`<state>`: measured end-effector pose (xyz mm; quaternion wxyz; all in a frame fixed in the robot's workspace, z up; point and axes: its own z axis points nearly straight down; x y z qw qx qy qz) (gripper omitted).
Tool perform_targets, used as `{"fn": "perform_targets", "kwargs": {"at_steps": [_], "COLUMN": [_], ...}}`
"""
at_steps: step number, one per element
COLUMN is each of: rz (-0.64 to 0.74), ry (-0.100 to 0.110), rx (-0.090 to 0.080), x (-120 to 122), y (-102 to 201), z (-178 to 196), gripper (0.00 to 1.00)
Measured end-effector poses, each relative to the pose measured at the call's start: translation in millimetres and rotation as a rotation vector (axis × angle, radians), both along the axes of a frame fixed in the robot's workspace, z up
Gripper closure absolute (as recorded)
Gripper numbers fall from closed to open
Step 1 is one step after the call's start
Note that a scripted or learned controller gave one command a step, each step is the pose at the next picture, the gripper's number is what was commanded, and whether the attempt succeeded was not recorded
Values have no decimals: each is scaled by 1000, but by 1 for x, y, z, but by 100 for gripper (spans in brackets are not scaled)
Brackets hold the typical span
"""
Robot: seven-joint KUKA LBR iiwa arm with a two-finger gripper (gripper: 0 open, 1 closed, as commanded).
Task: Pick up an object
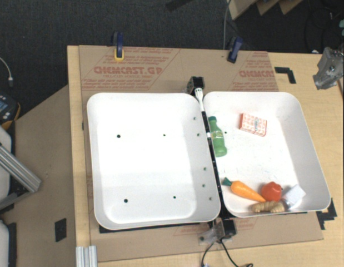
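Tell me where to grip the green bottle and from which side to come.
Grip the green bottle across its body, coming straight down. It lies flat along the right bin's left wall, so fingers likely fit best closing across its width, one slipping between bottle and wall.

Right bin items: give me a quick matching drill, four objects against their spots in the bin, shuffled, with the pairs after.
Things:
1. green plastic bottle
2. pink patterned flat box
3. orange toy carrot
4. red round toy

Places in the right white bin:
A. upper middle of the floor, lying apart from the rest
B. near edge, between the carrot and a small white piece
C. along the left wall, beside the divider
D. near edge, left of the red toy, green top pointing left

Pairs: 1-C, 2-A, 3-D, 4-B
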<state>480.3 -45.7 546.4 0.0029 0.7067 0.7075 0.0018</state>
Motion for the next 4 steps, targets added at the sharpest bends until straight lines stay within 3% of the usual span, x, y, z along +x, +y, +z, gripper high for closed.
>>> {"fn": "perform_targets", "kwargs": {"at_steps": [1,2,4], "rz": [-3,-9,0], "ry": [5,8,-9], "rx": [-1,-3,-7], "x": [84,149,150], "y": [-23,-115,-110], "z": [-14,-32,-6], "gripper": [100,100,100]}}
